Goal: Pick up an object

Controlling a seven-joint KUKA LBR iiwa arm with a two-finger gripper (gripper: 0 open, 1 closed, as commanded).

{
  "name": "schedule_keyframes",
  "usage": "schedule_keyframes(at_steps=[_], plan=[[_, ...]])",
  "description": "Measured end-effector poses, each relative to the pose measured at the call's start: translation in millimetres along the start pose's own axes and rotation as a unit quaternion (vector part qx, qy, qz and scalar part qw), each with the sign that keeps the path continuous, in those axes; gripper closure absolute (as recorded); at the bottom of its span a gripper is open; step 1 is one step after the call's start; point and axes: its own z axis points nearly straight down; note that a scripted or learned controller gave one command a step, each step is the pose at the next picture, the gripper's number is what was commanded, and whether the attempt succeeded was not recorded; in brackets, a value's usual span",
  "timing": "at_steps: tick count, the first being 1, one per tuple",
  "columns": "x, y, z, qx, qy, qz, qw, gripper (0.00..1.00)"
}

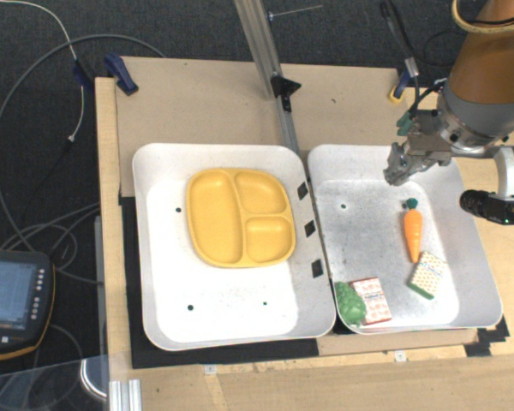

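1. Your grey two-finger gripper (397,171) hangs over the far edge of the right white bin (364,229), above and left of the orange toy carrot (413,231); you cannot tell its finger state.
2. Nearer you in that bin lie a patterned sponge block (427,275), a red-and-white packet (372,300) and a green lump (350,302).
3. Left white bin (158,229) holds a yellow divided plastic tray (240,217).
4. Your arm's upper part is cut off at the picture's edge.

wooden bench (206,101), two white bins (163,315)

Yellow divided tray (240,217), left bin (158,229)
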Motion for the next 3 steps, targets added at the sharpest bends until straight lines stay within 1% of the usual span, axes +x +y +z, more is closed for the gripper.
schedule_keyframes(at_steps=[1, 2, 3], plan=[[56, -27, 13, 0.000, 0.000, -0.001, 1.0000, 1.00], [112, -48, 14, 0.000, 0.000, -0.001, 1.0000, 1.00], [162, -69, 38, 0.001, 0.000, -0.001, 1.0000, 1.00]])
